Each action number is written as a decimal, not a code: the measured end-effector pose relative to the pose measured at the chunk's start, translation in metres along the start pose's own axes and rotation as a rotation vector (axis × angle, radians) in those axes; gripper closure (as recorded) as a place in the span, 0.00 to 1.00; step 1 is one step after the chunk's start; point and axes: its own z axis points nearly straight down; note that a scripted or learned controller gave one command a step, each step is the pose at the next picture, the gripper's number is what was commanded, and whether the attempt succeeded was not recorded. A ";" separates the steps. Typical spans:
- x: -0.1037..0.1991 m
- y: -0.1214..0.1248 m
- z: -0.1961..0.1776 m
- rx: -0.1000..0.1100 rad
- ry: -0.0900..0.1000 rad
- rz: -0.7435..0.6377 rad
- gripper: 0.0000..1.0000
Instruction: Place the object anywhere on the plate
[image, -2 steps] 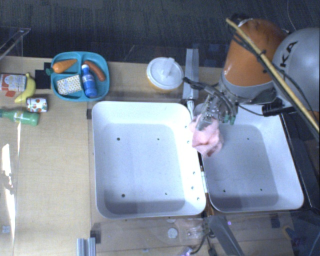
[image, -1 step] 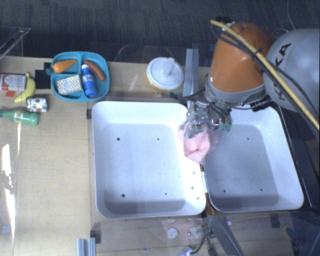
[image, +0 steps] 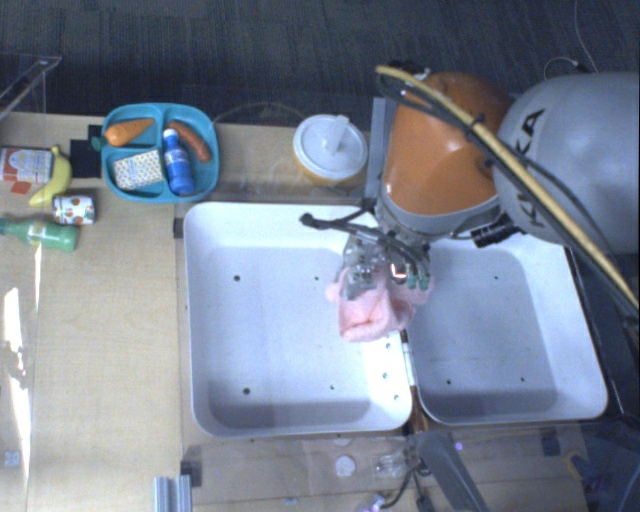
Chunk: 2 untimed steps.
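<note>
Beneath your camera sit two white bins (image: 250, 400), and at their shared wall the gripper (image: 385, 275) pinches a pink soft object (image: 368, 312) hanging under its fingers, so keep it pinched and carry it far back-left to the blue divided plate (image: 205, 150).

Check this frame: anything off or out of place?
Yes. The pink cloth hangs crumpled under the tool, over the seam between the left bin and right bin. No plate sits in either bin; the only dish is the blue divided tray on the bench, already holding toy food.
</note>
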 end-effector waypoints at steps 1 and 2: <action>0.021 0.047 -0.003 0.000 0.000 0.000 1.00; 0.021 0.047 -0.003 0.000 0.000 0.001 0.00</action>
